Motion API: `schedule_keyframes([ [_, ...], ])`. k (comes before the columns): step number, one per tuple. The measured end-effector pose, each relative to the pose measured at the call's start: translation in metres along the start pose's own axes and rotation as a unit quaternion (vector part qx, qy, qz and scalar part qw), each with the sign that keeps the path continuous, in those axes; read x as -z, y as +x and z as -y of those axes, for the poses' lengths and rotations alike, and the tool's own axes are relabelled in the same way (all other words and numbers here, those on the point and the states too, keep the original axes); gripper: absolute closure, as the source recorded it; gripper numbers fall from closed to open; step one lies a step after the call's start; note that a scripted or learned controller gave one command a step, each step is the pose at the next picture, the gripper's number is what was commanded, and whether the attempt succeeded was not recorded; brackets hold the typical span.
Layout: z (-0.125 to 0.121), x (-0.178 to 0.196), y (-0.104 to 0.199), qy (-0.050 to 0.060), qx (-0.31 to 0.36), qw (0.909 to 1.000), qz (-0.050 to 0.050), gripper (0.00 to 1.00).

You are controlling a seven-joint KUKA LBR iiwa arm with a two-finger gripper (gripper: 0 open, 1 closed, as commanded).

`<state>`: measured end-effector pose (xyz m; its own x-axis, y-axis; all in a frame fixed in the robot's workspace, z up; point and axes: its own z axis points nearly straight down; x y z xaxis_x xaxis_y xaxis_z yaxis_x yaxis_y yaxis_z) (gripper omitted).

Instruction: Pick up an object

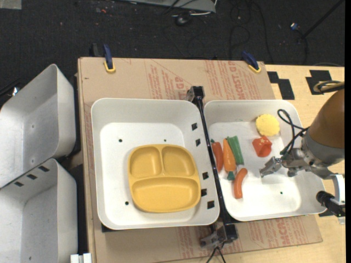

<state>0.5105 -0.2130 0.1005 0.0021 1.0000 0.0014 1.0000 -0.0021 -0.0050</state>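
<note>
Hovering with a grip I cannot make out, the end effector (272, 166) has the red piece (262, 146) just up-left of it

yellow divided plate (163, 178), white bins (109, 119), a yellow lump (267, 125), something red (262, 146), green (235, 149) and orange sticks (239, 182), veggies maybe.

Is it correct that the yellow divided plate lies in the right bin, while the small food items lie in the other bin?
Not quite. The camera view shows the yellow divided plate in the left bin; the small food items lie in the right bin.
</note>
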Motion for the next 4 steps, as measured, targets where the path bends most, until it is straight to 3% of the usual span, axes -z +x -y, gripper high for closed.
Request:
schedule_keyframes([
  [1, -0.002, 0.014, 0.000, -0.003, 0.000, 1.0000, 0.001, 1.00],
  [3, -0.005, 0.138, 0.000, -0.006, 0.002, 1.0000, 0.002, 1.00],
  [4, -0.006, 0.139, 0.000, -0.003, 0.002, 1.0000, 0.001, 1.00],
])
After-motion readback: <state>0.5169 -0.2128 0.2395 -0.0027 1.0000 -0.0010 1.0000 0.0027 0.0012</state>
